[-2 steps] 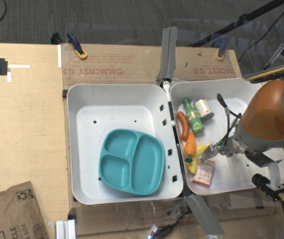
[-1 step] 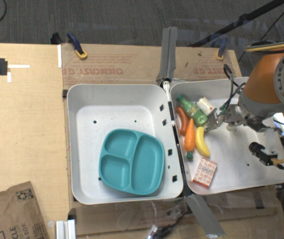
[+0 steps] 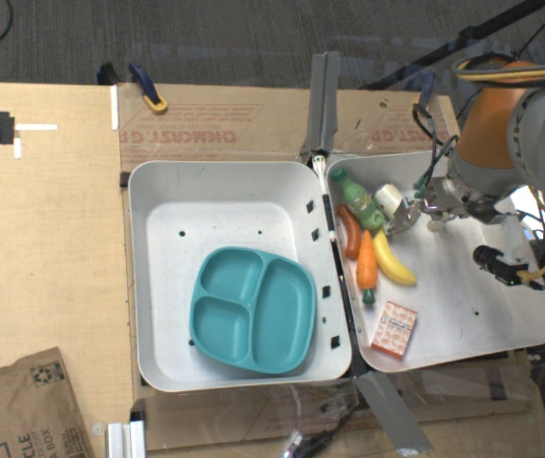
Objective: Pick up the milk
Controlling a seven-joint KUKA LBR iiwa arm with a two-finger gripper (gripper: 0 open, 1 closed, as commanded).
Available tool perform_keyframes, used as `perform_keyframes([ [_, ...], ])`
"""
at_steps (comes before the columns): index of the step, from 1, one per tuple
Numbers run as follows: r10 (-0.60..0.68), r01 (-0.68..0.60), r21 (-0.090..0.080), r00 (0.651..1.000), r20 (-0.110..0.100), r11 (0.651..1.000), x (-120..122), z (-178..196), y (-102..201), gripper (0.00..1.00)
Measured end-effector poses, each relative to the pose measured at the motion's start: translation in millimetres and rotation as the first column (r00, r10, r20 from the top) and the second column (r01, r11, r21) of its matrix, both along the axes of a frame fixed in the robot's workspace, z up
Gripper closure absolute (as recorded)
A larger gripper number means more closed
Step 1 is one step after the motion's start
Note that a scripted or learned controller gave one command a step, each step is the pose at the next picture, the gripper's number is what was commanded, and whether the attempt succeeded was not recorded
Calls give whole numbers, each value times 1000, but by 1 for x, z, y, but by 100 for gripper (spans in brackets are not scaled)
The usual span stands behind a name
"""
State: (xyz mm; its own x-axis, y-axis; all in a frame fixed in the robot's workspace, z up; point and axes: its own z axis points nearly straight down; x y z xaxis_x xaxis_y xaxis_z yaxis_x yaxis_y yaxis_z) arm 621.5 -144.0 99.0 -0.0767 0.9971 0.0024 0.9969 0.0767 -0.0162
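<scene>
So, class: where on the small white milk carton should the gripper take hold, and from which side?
Probably across the body of the milk carton, from above: it is small and blocky, the green bottle crowds its left and the gripper sits just right of it.

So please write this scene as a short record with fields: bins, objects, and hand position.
left bin: holds teal divided plate
right bin: holds green bottle, carrot, banana, small white object, orange-and-white carton
hand: low over right bin, beside the small white object
grasp: cannot tell
</scene>
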Motion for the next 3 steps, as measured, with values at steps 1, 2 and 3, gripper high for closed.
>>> perform_keyframes([
  [1, 0, 0, 0, 1000, 0, 1000, 0, 0, 0, 0],
  [2, -129, 129, 3, 992, 6, 992, 37, 0, -3, 0],
  [3, -130, 130, 3, 992, 6, 992, 37, 0, -3, 0],
])
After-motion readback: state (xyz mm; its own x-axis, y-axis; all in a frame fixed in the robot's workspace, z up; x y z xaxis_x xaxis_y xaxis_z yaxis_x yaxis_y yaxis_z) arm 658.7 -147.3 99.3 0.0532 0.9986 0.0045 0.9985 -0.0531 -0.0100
